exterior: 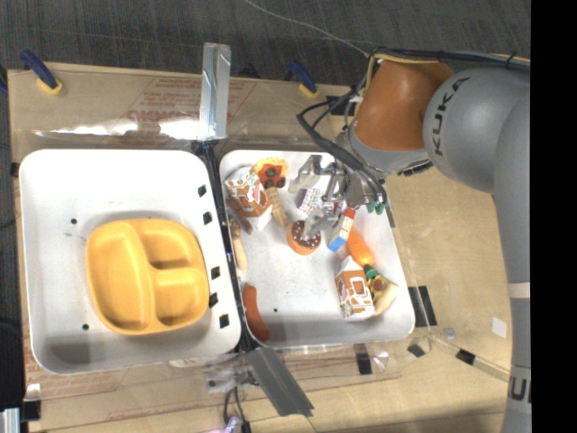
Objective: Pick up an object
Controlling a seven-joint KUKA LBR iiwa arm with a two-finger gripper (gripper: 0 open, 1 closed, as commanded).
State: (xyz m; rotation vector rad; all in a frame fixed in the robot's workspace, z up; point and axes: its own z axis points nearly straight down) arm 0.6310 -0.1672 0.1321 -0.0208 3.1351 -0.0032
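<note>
Camera view puts my arm (469, 124) reaching in from the right, its orange band (397, 105) above the wrist and the claw (326, 195) lowered into the upper part of the right bin (297, 318). I cannot tell whether the claw is open or closed; the metal parts blur together against the clutter below, and I see nothing clearly held.

Just under the claw sits a small round orange and brown toy (305, 237), with a blue and white piece (341, 233) touching its right side. An orange carrot-like piece (360, 247) lies just beside that. Toward the bin's upper left corner I see a small carton with a house print (247, 195), and next to it a red and yellow item (270, 172). A second house-print carton (355, 294) rests near the lower right corner, and a reddish sausage-shaped piece (253, 314) lies along the bin's left wall.

Over in the left bin (54, 197) sits a yellow divided tray (146, 274), well apart from the claw. Both bins rest on the tan counter (451, 269).
</note>
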